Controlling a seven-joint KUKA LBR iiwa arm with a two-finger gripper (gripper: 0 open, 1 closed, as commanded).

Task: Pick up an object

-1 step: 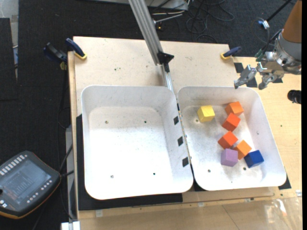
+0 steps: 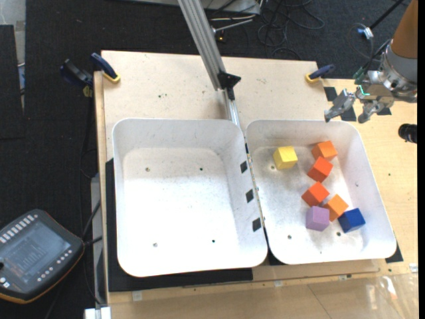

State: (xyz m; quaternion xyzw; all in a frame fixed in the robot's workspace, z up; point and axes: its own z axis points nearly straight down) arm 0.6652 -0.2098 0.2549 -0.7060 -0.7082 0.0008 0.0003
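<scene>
The tool (image 2: 352, 108) hangs open and holds nothing, just past the far edge of the right bin (image 2: 372, 178). The blocks lie below it and a bit left; the nearest orange block (image 2: 325, 150) sits closest, so it must come down and in.

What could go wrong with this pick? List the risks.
1. The blocks lie crowded: the purple block, two orange ones and the blue block touch or nearly touch, so the fingers may jam or catch two.
2. The gripper hangs above the right bin's far rim, outside the cluster; a straight descent could hit the rim.
3. The yellow block sits apart, probably the safer target.
</scene>
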